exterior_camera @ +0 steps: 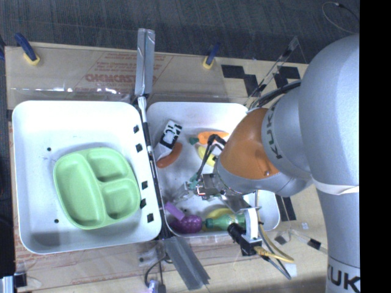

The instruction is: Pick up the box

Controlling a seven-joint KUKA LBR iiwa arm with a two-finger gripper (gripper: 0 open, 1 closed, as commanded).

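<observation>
The arm (317, 133) is the biggest thing here, a grey mass coming in from the right with its orange band (247, 151) hanging over the middle of the right bin (183, 112) and hiding much of that bin's floor. Next in size is the left bin (30, 163), which holds a green divided tray (95, 187) lying flat, well apart from anything the task concerns. Below the orange band the wrist ends in the gripper (204, 187), low over the right bin's centre amid a clutter of small things, and its tip is too tangled with cables and shadow to say whether it is spread or closed, or whether anything sits in it. The box (170, 133), black and white and small, lies in the upper left part of the right bin, near the divider wall between the two bins, with a reddish sausage-shaped toy (169, 157) just below it and touching or nearly so. From the gripper the box lies up and to the left, apart from it, and its long axis looks to run roughly up and down the view with a slight tilt, so I judge the coming move to be a shift toward that wall before any descent, with the jaws set across the shorter side. Along the bin's near edge sit a purple grape bunch (186, 223) and a yellow banana-like piece (217, 213)
</observation>
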